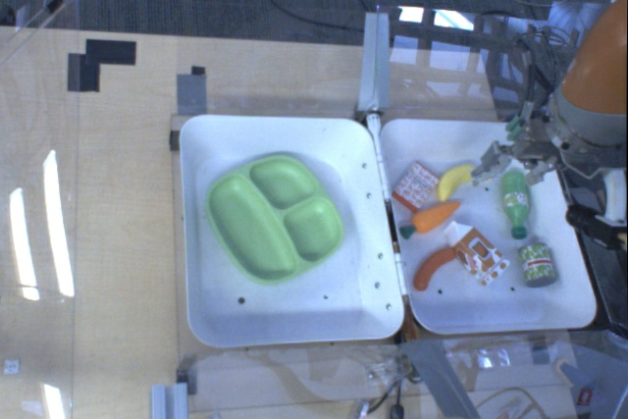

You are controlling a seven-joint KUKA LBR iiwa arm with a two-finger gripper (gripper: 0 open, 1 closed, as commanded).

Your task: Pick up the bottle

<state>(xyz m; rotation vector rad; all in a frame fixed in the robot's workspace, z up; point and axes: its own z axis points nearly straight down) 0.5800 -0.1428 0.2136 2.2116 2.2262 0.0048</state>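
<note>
The green bottle (515, 202) lies in the right bin (579, 309), near its right wall, with its cap end toward the front. My gripper (512, 165) hangs just over the bottle's far end. Its two fingers are spread apart, one at the left (488, 162) and one at the right, so it is open. Nothing is held between them. The orange band and the grey wrist rise behind it at the right edge of the view.
The right bin also holds a red-and-white snack box (416, 184), a banana (453, 180), a carrot (433, 218), a sausage (435, 267), a small carton (480, 256) and a green can (537, 263). A green divided plate (275, 216) sits in the left bin (201, 309).
</note>
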